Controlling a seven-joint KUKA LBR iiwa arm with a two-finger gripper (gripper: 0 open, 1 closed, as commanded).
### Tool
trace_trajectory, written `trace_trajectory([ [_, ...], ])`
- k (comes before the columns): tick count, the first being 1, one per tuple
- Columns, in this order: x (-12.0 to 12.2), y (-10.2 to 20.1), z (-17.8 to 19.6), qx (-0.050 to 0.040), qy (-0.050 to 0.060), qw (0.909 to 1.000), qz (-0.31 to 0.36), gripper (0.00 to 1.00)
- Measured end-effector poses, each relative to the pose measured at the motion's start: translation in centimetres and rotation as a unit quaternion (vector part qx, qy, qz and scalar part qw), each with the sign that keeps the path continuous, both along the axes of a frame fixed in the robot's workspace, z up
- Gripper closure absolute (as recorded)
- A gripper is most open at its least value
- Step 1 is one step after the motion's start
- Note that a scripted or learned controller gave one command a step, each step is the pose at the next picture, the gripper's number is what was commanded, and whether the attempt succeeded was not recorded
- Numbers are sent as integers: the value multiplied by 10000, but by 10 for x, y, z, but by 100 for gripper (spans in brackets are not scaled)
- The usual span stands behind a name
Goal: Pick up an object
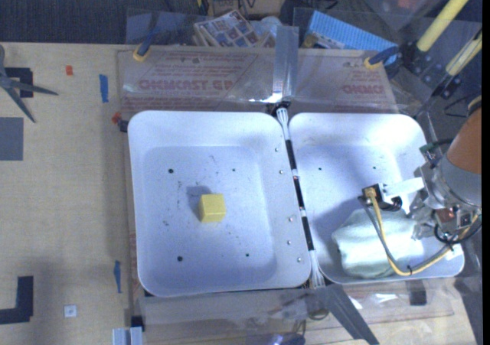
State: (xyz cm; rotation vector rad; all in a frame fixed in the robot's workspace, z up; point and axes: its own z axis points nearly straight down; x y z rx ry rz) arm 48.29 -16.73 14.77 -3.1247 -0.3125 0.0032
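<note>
I am looking down at a slant on a wooden surface [61, 183] carrying two shallow white bins side by side. In the left bin [153, 144], a small yellow block [212, 208] is lying near the middle of the floor, alone and clear of the walls. In the right bin [344, 137], a pale, soft-looking lump, perhaps a cloth or sponge [364, 248], is resting in the near corner, close to the front wall. The grey arm [459, 175] is reaching in from the right over that bin, its orange band showing at the frame edge. Its end effector [429, 217] is hanging over the right side of the right bin, just beside the pale lump; I cannot tell how it is set. A yellow cable [383, 240] is looping from the wrist across the lump.
</note>
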Motion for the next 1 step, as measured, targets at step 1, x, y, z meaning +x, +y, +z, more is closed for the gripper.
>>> trace_trajectory([
  [1,-2,-21,-58,6,-36,9985,544,100],
])
